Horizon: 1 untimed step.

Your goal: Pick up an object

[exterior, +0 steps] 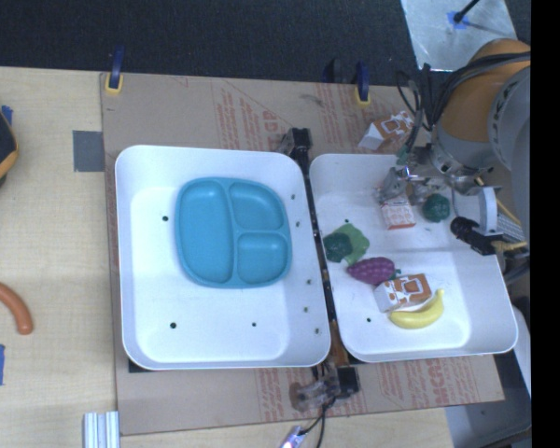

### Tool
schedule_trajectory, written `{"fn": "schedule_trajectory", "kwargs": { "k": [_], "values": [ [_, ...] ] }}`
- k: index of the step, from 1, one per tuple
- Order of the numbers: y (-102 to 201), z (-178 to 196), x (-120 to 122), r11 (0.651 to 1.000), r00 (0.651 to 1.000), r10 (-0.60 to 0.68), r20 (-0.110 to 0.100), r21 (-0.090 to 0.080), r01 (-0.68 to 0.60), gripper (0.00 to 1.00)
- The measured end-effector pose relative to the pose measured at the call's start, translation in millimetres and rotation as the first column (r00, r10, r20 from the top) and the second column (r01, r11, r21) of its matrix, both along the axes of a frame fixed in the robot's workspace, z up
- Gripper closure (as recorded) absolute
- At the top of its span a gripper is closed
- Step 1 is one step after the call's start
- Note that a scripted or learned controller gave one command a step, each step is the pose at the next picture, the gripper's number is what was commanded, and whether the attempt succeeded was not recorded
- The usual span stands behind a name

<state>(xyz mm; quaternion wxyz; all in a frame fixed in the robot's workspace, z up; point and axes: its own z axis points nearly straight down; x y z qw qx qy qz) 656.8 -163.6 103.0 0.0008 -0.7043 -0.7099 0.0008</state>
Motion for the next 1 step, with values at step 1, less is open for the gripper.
{"fn": "schedule_trajectory", "kwargs": {
  "k": [1],
  "values": [
    [90.9, 89.8, -3.7, 1.0, 1.0, -0.004, 0.001, 0.002, 0.004, 1.0]
  ]
}}
